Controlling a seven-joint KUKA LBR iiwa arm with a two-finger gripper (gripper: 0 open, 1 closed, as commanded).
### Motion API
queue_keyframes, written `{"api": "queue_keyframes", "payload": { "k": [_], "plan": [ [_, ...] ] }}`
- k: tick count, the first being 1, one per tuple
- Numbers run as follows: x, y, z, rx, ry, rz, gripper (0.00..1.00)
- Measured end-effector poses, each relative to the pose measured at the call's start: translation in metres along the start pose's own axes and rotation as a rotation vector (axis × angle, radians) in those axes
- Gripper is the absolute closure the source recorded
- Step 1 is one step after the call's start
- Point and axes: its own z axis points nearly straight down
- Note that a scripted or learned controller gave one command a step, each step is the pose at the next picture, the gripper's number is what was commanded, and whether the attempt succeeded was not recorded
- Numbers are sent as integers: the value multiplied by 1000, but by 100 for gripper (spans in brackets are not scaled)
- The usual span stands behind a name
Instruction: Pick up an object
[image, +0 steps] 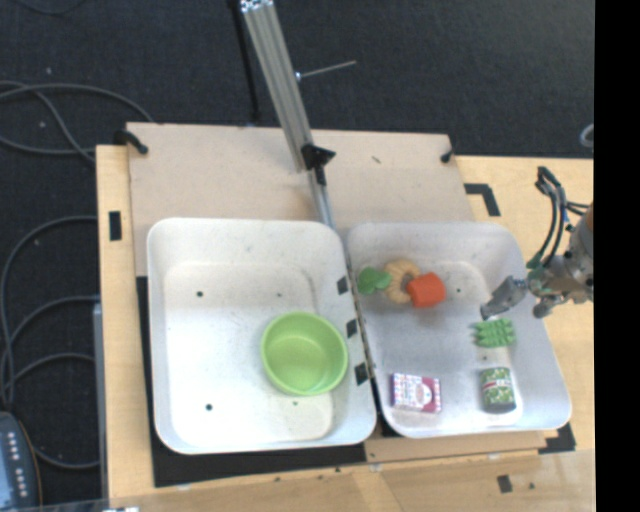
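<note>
Two white bins are seen: the left bin (180, 300) holds a green bowl (304, 353). Gripper (512, 297), jaws apart and holding nothing, hangs in the right bin (530, 400), above a green toy (493, 334). Nearer lie a pink packet (415, 392) and green can (497, 389); their print cannot be read.

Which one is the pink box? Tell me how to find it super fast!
Look at the right bin, the one with lots of little things in it. Go to its front edge, nearest the bottom of the picture, and find the pink box lying flat on the left side there. The green can beside it is round and dark; the box is square and pink.
</note>
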Motion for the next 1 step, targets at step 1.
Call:
{"api": "queue_keyframes", "payload": {
  "k": [1],
  "plan": [
    [0, 0, 0, 0, 0, 1, 0]
  ]
}}
